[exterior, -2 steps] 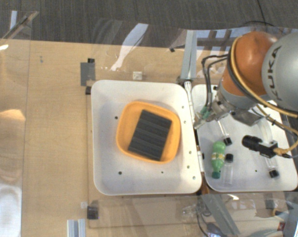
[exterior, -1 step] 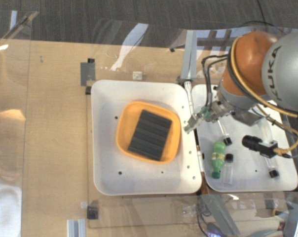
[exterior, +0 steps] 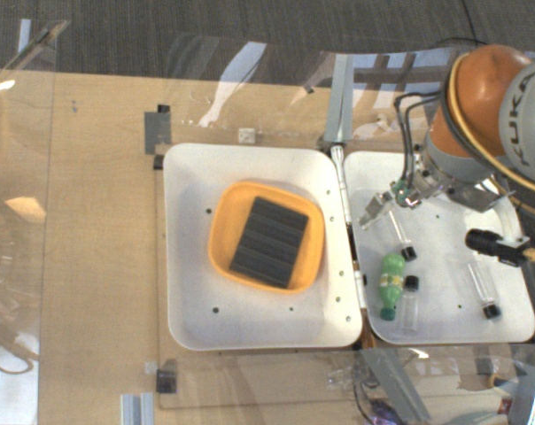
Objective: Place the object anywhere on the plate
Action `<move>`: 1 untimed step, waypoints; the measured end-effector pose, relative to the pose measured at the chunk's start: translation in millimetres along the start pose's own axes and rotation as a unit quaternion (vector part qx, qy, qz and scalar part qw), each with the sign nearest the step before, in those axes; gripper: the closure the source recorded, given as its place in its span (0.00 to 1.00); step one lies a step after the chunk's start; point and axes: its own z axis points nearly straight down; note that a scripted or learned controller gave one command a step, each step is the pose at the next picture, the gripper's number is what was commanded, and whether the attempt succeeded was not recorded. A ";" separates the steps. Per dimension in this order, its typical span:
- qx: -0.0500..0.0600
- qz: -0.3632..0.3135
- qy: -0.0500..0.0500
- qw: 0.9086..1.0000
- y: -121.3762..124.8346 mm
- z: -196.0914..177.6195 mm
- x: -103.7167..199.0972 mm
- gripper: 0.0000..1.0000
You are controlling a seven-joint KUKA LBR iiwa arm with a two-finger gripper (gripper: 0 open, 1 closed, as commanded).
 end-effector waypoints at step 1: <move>-0.003 -0.002 -0.001 1.000 3.0 -11.8 0.3 1.00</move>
